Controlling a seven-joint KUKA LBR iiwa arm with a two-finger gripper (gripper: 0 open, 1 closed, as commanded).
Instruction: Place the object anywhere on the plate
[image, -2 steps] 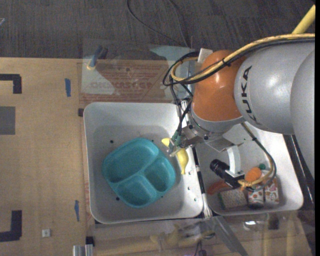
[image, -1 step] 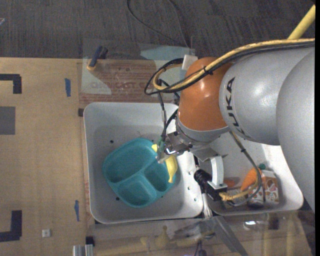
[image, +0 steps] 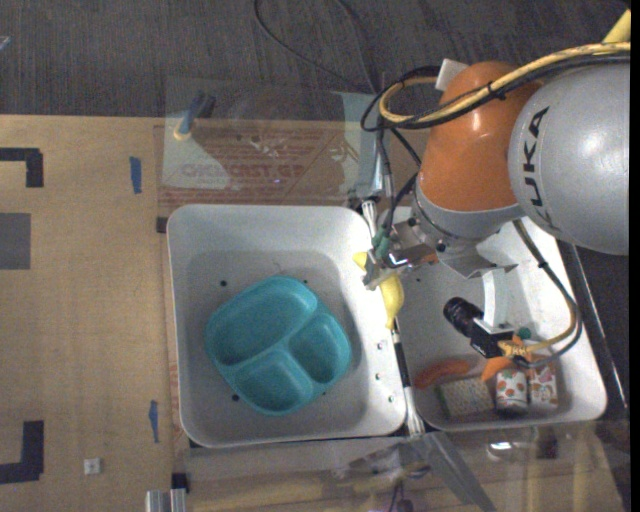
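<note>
The yellow object (image: 392, 300) hangs in the gripper (image: 380, 268), pinched between the closed-down fingers with a yellow end sticking out on either side, one toward ten o'clock and the longer one toward five. It sits right over the wall where the two bins meet, just above the near edge of the left bin (image: 190, 300). The grey arm with its orange band (image: 470, 150) comes in from two o'clock.

From the gripper, the teal plate (image: 278, 345) lies at about eight o'clock, flat on the floor of the left bin, its three compartments facing up; it is near the yellow object but not under it.

Toward four to five o'clock, in the right bin (image: 592, 395), lie an orange piece (image: 438, 376), a greyish speckled pad (image: 462, 398) just beside it, and two small printed cartons (image: 512, 390) standing together.
</note>
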